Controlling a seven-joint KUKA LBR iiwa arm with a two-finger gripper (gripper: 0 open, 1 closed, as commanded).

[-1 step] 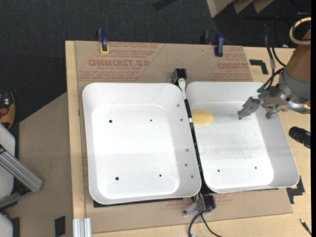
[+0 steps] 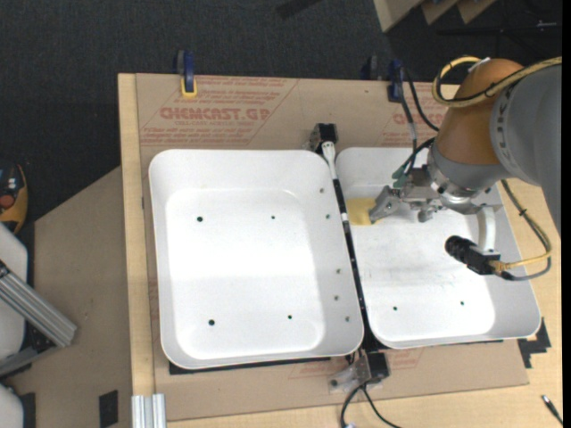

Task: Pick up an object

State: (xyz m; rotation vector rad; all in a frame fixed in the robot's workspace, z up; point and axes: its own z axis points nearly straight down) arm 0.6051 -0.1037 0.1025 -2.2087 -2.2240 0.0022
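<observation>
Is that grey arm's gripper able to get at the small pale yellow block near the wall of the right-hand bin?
Probably yes. The gripper sits right beside the small pale yellow block in the right-hand white bin, nothing lying between them. The nearby bin wall might crowd it.

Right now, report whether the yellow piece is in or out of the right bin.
In. The yellow piece lies on the right bin floor against its left wall, beside the gripper.
</observation>
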